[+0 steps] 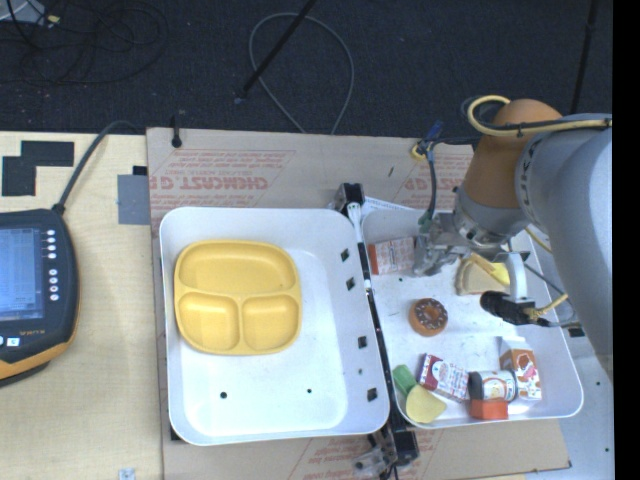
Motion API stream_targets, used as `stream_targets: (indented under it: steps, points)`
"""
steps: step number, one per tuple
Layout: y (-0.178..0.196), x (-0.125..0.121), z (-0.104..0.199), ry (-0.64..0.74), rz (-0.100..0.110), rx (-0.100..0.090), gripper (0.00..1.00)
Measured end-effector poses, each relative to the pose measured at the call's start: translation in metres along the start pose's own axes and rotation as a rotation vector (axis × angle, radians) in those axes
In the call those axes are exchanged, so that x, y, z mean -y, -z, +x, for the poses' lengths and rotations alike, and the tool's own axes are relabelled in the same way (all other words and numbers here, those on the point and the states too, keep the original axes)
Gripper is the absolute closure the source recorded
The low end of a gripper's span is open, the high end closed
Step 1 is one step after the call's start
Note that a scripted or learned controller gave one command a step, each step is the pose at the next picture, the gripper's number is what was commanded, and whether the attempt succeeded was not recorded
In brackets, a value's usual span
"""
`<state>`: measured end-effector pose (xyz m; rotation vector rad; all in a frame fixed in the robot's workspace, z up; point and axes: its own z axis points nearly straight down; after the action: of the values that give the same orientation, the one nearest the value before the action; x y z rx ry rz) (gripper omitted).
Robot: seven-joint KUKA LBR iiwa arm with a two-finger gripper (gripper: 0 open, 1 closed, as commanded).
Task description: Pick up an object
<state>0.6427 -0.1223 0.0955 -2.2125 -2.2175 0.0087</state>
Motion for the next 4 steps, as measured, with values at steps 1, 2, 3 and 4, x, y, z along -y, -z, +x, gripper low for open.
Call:
stream_targets:
  steps: [1, 2, 3, 4]
  points:
    - [0.000, 0.000, 0.000, 0.001, 0.001, 0.000, 0.00]
    - [0.050, 0.066, 0.013, -0.005, -0.005, 0.001, 0.00]
    - [-0.011, 0.096, 0.012, -0.005, -0.008, 0.001, 0.00]
    - [0.000, 0.095, 0.011, -0.007, -0.005, -0.002, 1.00]
